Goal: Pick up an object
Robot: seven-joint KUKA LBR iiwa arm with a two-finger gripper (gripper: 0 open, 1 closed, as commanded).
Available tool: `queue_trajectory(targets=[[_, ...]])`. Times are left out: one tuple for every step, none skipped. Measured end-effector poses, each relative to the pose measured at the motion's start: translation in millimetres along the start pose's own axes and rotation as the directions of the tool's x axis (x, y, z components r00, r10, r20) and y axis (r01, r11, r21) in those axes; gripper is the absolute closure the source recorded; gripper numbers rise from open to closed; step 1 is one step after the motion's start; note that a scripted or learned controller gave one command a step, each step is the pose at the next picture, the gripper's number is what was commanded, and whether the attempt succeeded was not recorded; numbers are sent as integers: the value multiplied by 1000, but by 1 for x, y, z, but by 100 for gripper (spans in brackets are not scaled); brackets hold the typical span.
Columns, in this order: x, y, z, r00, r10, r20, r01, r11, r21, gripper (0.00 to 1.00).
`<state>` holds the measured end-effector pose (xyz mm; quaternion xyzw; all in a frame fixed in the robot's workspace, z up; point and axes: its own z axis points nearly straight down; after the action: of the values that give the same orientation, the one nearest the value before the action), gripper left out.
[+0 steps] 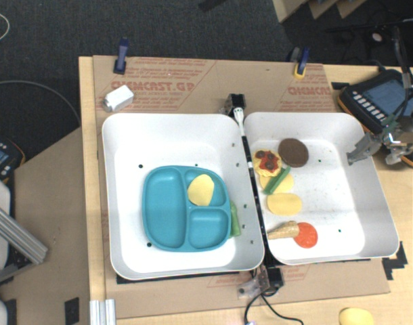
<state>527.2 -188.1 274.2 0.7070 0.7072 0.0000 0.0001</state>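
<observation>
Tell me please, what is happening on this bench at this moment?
A robot arm is set to pick up an object from two white bins. Its gripper sits at the right bin's right edge, holding nothing. That bin holds toy food: a brown round patty, a yellow slice, a red tomato piece. The left bin's teal divided plate carries a yellow piece.

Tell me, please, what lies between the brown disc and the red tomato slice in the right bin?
In the camera view, between the brown disc and the tomato slice lie a green bean and a pale yellow slice.
</observation>
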Motion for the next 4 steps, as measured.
queue_trajectory(targets=[[43,-49,-64,1000,-4,0,4,1000,-6,0],[41,-47,-71,1000,-2,2,2,1000,-5,100],[60,2,-4,1000,-3,-2,3,1000,5,100],[84,-38,-190,1000,-4,3,4,1000,-21,100]])
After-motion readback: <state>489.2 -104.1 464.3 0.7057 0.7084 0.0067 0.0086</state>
